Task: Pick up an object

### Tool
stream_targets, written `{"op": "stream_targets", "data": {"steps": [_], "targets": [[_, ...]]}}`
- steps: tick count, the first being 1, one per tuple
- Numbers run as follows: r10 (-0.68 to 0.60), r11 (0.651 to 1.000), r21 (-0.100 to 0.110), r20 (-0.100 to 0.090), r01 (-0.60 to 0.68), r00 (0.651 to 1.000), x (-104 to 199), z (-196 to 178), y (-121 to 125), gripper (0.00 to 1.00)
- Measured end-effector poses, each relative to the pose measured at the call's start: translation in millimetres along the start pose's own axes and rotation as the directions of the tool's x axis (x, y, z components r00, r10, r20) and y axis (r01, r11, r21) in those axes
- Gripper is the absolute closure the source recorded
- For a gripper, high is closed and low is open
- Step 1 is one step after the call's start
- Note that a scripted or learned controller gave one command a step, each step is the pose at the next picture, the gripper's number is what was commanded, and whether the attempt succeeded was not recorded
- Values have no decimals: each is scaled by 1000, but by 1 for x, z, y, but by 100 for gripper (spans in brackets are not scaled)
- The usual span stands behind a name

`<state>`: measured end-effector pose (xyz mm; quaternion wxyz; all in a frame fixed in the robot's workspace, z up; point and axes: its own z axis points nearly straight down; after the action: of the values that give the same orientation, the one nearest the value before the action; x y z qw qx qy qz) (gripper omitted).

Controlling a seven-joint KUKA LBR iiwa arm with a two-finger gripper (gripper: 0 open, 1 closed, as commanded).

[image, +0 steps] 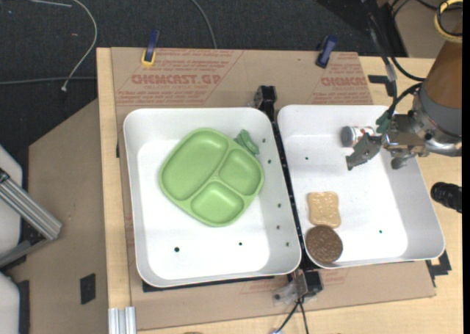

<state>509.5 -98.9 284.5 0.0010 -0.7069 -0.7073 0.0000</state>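
Gripper point(376, 155) poised over the upper part of the right bin point(411, 241), its dark fingers point(360, 156) splayed apart with nothing between them; the arm point(444, 97) enters from three o'clock. At about ten o'clock from the gripper, just beside it, lies a small grey-and-red cylindrical item point(351, 134), its identity too small to tell; whether a finger touches it cannot be told. Towards seven o'clock, well apart, a tan cracker-like piece point(324, 208) sits touching a brown round disc point(324, 244) near the bin's lower left corner. Farther out at nine o'clock, the left bin point(147, 252) holds a green divided plate point(211, 177) with a small dark-green piece point(247, 142) at its upper right edge. Progress, as a judgement: the approach is made; closing on an object and lifting it are both left to do; the small cylinder is the nearest candidate.
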Motion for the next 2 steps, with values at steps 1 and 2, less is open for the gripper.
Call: {"op": "stream_targets", "data": {"steps": [1,2], "targets": [[1,1000,6,-1,-1,1000,-1,59,-8,0],[1,1000,2,0,-1,1000,-3,115,-17,0]]}}
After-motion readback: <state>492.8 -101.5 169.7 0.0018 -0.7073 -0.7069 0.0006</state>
